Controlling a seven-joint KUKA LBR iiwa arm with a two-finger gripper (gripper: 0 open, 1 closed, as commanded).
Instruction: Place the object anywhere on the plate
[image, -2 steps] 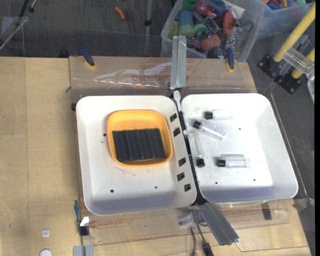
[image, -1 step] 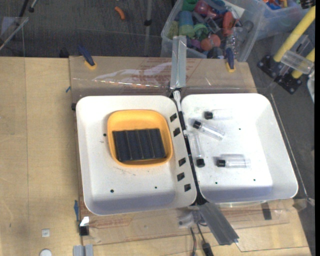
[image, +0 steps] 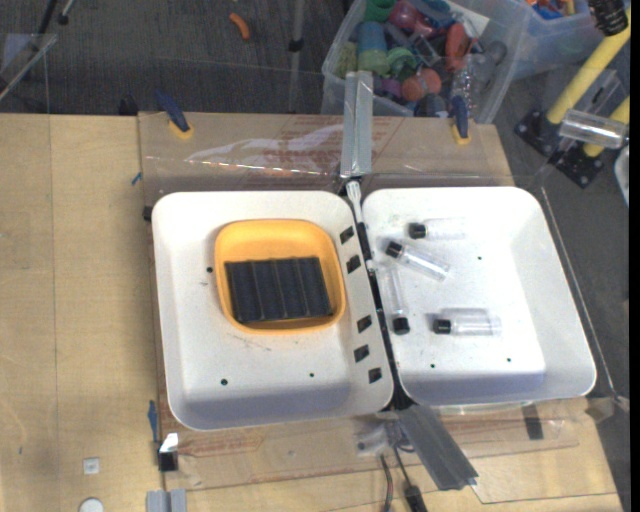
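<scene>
**Black ribbed block lying on the orange plate**

Black ribbed block, flat and rectangular (image: 278, 290): seen from the near side of the pale wooden bench (image: 70, 300), it lies inside the shallow orange plate with rounded corners (image: 275, 236). The plate sits in the left shallow white bin (image: 190, 300). The block rests flat, its ridges running front to back, and all of it is within the plate's rim.

Just beside it, the right shallow white bin (image: 530, 300) holds four small clear vials with black caps (image: 465, 323), scattered and lying on their sides. One lies close along the ridge where the bins meet.

Further back, a clear plastic tub of bright mixed toys (image: 430, 45) stands on the floor beyond the bench.

To my eye the placing step looks done, if the block is the object meant. If a vial is meant instead, the next move calls for a reach into the right bin, a grip on one slim, rolling tube, and a carry across the ridge.

Whether the pincer is open or closed, I cannot tell. The vials' clear bodies are hard to make out against the white bin, and the tub is cut off at the top edge.
</scene>
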